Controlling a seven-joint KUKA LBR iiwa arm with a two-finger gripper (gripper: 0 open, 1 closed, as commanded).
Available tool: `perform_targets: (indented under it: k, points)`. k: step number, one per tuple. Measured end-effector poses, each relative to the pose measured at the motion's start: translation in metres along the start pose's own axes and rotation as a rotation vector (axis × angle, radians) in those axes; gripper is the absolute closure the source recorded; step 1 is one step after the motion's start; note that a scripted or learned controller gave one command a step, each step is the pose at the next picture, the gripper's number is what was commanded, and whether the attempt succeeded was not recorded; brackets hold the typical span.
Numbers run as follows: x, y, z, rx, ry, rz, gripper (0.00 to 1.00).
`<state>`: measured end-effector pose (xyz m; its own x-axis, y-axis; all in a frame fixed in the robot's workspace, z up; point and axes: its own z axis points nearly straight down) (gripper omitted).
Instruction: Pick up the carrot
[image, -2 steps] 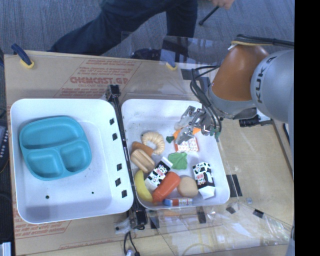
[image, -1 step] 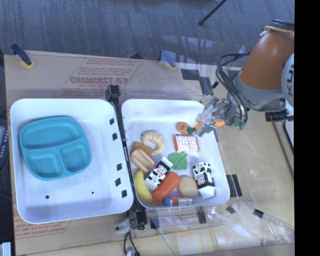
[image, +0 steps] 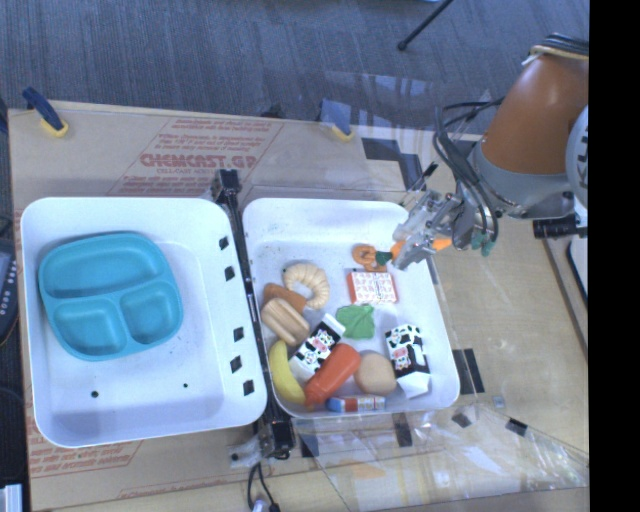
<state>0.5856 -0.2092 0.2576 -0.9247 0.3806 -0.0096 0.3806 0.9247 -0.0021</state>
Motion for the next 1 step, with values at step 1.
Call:
perform_targets:
  k: [1]
  points:
    - [-0.0014, 0.0011, -0.0111, 0.001, -0.004, -0.006, 1.00]
